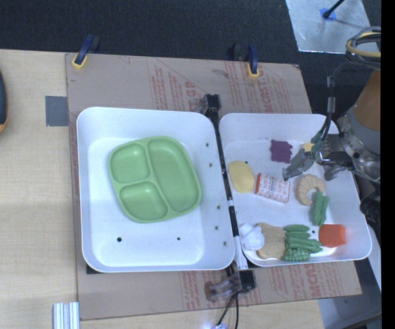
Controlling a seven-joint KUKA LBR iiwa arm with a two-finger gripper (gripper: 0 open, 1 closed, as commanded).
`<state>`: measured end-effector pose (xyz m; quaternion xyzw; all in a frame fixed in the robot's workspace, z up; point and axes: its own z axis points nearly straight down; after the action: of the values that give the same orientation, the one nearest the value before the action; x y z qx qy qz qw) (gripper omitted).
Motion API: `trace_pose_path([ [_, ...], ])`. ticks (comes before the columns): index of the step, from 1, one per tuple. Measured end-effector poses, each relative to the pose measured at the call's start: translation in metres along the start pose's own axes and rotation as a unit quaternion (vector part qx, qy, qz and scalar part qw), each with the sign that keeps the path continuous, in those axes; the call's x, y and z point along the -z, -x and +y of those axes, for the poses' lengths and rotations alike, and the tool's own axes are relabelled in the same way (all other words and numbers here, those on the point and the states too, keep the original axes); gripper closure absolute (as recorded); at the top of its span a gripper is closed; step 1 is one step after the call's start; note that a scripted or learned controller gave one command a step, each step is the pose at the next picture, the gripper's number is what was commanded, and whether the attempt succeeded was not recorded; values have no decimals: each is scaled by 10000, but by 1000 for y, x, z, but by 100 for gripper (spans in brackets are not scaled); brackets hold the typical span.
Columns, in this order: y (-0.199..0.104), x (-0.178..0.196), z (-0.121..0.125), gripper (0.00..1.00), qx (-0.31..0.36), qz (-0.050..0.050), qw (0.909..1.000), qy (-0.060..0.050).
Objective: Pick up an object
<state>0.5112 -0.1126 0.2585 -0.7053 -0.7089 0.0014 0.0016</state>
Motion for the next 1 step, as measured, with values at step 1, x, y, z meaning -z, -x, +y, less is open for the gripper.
trace_pose_path([
  [1, 37, -78, 65, 0, -3, -18, 10000, 3],
])
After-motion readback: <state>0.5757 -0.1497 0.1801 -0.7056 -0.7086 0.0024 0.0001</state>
